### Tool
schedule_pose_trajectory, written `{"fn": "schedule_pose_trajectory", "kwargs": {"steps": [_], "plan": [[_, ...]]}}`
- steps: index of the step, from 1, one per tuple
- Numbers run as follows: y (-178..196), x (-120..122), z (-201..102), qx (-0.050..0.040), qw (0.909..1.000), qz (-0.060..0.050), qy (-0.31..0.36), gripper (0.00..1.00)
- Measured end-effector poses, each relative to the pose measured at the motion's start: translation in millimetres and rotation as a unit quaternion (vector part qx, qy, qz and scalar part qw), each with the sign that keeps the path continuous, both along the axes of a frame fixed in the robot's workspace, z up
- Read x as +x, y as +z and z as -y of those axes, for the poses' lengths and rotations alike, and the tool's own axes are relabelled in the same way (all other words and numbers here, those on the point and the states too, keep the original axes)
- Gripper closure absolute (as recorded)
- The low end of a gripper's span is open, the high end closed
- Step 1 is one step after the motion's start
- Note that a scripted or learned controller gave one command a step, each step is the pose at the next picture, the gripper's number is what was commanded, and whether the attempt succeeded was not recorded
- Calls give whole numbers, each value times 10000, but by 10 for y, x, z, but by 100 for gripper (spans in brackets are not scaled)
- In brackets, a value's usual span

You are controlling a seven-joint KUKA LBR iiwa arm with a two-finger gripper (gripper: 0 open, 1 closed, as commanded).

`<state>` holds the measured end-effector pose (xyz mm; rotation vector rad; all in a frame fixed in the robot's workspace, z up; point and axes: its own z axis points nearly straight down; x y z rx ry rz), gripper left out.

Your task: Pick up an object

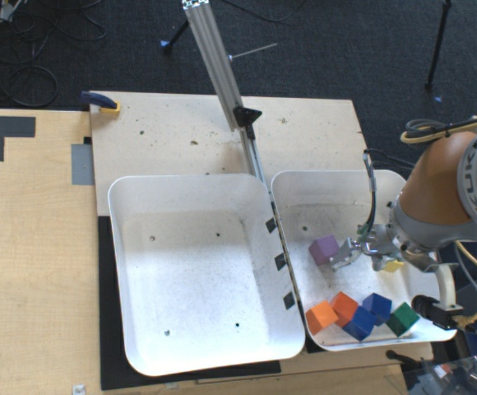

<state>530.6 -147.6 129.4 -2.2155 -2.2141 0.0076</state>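
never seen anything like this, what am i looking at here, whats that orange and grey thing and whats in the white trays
One camera, fixed above a bench, looks down at a slant. The orange and grey thing is a robot arm reaching in from the right, ending in a gripper. A left bin and a right bin, shallow and white, sit side by side. The right bin holds small blocks: a purple block beside the gripper, and at the front two orange blocks, two blue blocks and a green block. Whether the gripper grips anything is unclear.
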Motion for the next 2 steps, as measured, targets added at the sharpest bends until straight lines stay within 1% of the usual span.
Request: {"fn": "schedule_pose_trajectory", "kwargs": {"steps": [1, 2], "plan": [[-378, 7, -5, -8, 10000, 42, -8, 0], [-271, 2, 7, -1, 10000, 37, -39, 100]]}}
